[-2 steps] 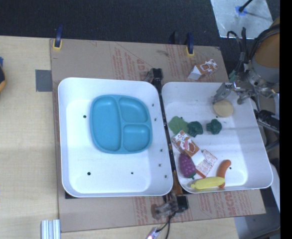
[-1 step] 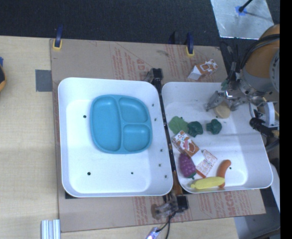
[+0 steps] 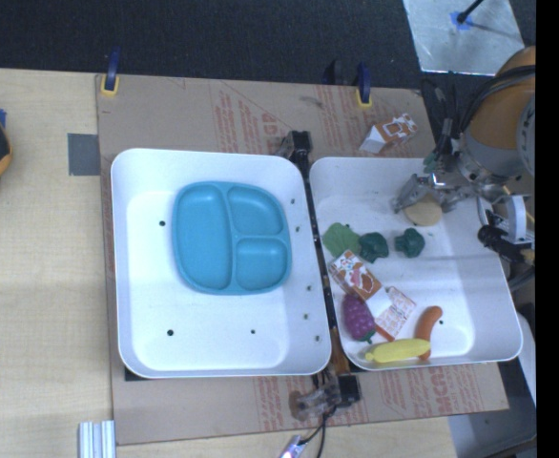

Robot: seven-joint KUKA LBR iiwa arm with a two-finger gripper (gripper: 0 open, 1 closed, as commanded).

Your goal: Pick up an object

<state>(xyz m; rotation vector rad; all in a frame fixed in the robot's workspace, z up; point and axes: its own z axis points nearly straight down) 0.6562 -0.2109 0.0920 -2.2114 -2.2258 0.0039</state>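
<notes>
Two white bins sit side by side on a cardboard sheet (image 3: 260, 113). The left bin (image 3: 146, 342) holds a blue divided plate (image 3: 230, 237), lying flat near its middle.

The right bin (image 3: 480, 303) is the landmark for the rest. In its far right corner the gripper (image 3: 430, 191) reaches down, its grey fingers (image 3: 409, 197) spread apart like a small tripod. Just under and beside them lies a pale tan round piece (image 3: 424, 214), perhaps a biscuit or a bread roll; the view is too coarse to tell. The fingers straddle its upper edge, but the piece rests on the bin floor and is not clamped between them.

Toward the middle of the right bin, near its left wall, lies a light green leafy piece (image 3: 339, 238), with two dark green lumps (image 3: 373, 246) and (image 3: 410, 243) just beside it to the right. Nearer the front of the right bin lie a small printed carton (image 3: 355, 275), a purple bunch of grapes (image 3: 359, 318), a second printed packet (image 3: 393, 308), an orange sausage-shaped piece (image 3: 428, 322) and a yellow banana (image 3: 398, 351) along the front wall.

Outside the right bin, just beyond its far edge on the cardboard, lies another small printed carton (image 3: 390, 133). The arm's orange band (image 3: 504, 103) shows above the right bin's far right corner.
</notes>
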